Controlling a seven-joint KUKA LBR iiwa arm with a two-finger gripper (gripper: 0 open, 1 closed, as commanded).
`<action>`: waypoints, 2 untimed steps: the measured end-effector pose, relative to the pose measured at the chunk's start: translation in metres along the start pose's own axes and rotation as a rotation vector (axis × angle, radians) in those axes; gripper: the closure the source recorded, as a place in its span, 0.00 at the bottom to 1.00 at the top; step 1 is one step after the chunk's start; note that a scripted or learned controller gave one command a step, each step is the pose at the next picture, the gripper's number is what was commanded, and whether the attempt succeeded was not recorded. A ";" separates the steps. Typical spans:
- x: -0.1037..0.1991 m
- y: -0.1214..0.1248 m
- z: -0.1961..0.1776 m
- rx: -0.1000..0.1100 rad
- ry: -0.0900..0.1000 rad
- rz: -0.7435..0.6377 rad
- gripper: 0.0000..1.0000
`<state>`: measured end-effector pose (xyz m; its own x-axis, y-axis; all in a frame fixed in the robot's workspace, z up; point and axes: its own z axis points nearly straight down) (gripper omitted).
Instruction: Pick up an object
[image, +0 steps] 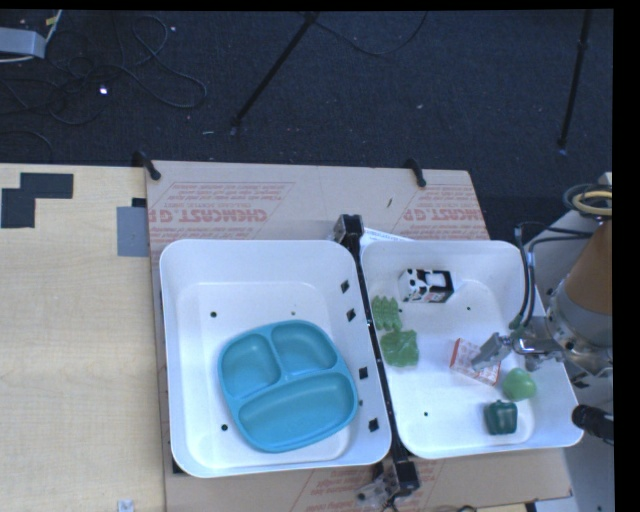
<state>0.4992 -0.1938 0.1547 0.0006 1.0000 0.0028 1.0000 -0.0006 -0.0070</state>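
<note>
Right bin (440, 440): arm (585, 300) leaning in.

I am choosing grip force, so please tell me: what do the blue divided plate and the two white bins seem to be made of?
The blue divided plate looks like moulded plastic, smooth and slightly matte: uniform colour, rounded compartment ridges, soft highlights. The left bin and right bin look like thin, formed white plastic, semi-glossy: rounded corners, stepped walls, even sheen. The look alone cannot confirm this.

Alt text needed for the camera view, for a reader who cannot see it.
The gripper reaches from the right into the right bin, beside a small red-and-white packet, green toys and a black-and-white toy. The left bin holds a blue divided plate.
</note>
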 end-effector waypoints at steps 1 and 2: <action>-0.008 0.005 0.054 -0.001 -0.001 -0.001 0.00; -0.006 0.005 0.068 -0.003 -0.001 0.000 0.00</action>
<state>0.5042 -0.1999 0.0868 0.0008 1.0000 0.0021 1.0000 -0.0007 -0.0042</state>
